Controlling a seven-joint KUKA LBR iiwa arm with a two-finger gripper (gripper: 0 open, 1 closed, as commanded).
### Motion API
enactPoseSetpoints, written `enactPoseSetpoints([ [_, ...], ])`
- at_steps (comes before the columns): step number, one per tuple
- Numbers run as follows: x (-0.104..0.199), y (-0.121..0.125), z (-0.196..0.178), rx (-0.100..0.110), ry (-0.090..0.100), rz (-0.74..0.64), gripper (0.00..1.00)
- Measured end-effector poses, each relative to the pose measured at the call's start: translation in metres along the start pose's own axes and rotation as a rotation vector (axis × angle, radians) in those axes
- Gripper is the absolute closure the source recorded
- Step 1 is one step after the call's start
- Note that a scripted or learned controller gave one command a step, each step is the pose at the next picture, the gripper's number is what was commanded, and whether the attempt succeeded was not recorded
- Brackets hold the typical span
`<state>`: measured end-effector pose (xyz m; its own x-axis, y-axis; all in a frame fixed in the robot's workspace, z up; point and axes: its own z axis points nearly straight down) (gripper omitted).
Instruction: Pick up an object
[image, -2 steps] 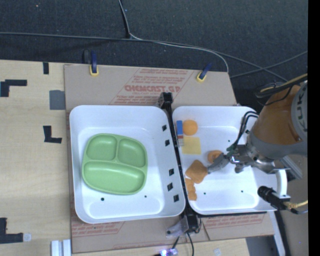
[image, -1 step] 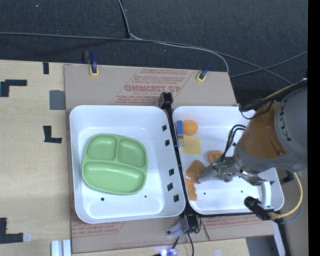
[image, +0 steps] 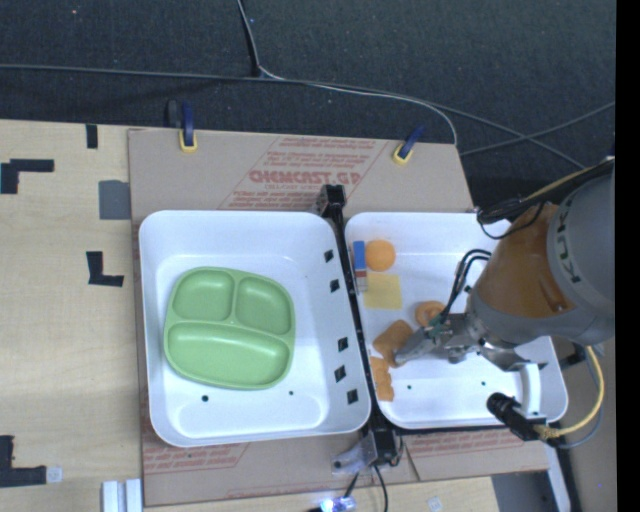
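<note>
- The arm (image: 545, 275) reaches in from the right over the right bin (image: 450, 400), its orange band above the wrist.
- The gripper (image: 408, 350) points left and hangs low over the middle of that bin; its fingers lie close to an orange-brown food piece (image: 390, 336), but I cannot tell whether they are spread or closed, nor whether anything sits between them.
- Another orange piece (image: 429, 312) lies just beside the wrist, and a third (image: 381, 379) rests near the bin's left wall.
- A pale yellow square (image: 382, 292) lies above them, with an orange ball (image: 380, 254) beyond it and a small blue item (image: 359, 258) beside the ball.
- The left bin (image: 230, 230) holds a green divided plate (image: 231, 328), lying flat.
- Both bins sit on a cardboard sheet (image: 300, 170) held by two yellow-tipped clamps (image: 186, 128).
</note>
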<state>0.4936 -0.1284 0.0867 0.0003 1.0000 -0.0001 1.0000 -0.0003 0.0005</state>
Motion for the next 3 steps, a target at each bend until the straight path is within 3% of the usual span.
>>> enactPoseSetpoints([
  [1,0.001,0.001,-0.011,-0.004,0.001,-0.002,1.00],
  [3,-0.007,0.015,-0.111,-0.002,-0.001,-0.002,1.00],
])
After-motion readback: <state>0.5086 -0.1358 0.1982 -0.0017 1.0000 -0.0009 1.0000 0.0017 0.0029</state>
